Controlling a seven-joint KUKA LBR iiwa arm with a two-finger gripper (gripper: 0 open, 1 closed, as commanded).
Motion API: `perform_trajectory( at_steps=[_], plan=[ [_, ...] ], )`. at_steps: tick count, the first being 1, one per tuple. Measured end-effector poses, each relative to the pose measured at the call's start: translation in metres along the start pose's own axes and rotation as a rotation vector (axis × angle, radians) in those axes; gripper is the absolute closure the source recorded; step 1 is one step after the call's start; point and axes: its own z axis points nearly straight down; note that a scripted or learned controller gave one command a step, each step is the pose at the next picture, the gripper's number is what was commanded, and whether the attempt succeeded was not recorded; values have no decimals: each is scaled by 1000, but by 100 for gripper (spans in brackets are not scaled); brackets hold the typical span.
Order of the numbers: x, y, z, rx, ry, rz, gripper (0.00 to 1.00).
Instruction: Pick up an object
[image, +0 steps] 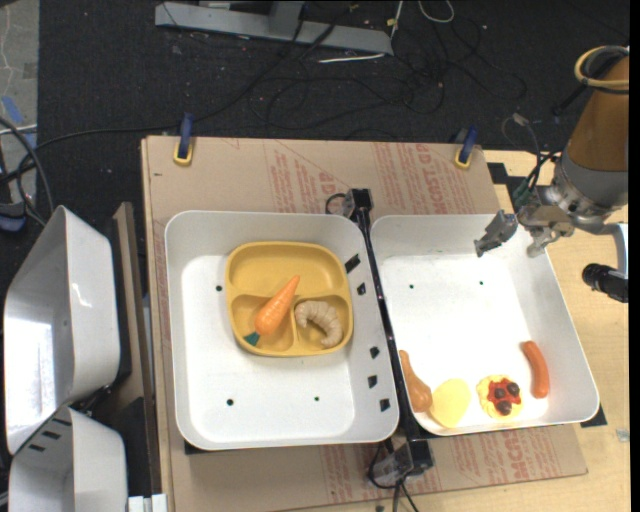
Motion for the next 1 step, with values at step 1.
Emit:
perform_trajectory(
  at_steps=[1],
  plan=[
    [1, 3, -9, -14, -3, -3, 0]
  ],
)
